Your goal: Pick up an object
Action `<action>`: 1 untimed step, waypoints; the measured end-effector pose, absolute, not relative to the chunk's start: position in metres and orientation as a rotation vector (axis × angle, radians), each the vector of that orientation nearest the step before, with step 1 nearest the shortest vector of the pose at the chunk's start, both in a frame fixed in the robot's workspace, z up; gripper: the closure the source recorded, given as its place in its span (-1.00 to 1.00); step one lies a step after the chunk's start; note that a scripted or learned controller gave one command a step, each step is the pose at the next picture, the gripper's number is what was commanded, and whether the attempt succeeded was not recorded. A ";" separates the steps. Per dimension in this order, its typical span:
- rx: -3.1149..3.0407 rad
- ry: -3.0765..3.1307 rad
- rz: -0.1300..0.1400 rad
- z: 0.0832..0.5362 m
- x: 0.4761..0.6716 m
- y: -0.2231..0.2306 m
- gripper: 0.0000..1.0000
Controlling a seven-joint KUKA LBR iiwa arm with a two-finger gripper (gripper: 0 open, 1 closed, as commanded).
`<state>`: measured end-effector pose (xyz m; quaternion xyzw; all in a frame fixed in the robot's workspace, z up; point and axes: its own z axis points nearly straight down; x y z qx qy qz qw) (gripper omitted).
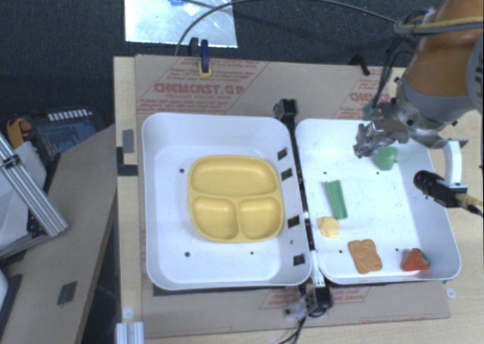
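Nearest us lie a strawberry (414, 260) and toast (365, 255) at the right bin's (439, 214) 6 o'clock edge. We see the gripper (368, 141) at 12 o'clock, beside a green piece (386, 158), presumably targeting it; jaw state: cannot tell.

Left bin (162, 184): yellow divided tray (234, 197) occupies centre; open floor around it.
Right bin (446, 238): green stick (336, 199), yellow piece (328, 226), orange piece (365, 255), red piece (414, 260) crowd lower half.
Right bin, upper left: open floor.
Upper right: arm (446, 55) over round green piece (386, 157).
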<state>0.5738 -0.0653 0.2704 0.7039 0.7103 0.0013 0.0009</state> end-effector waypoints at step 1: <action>2.212 2.230 0.002 0.254 0.587 -0.023 1.00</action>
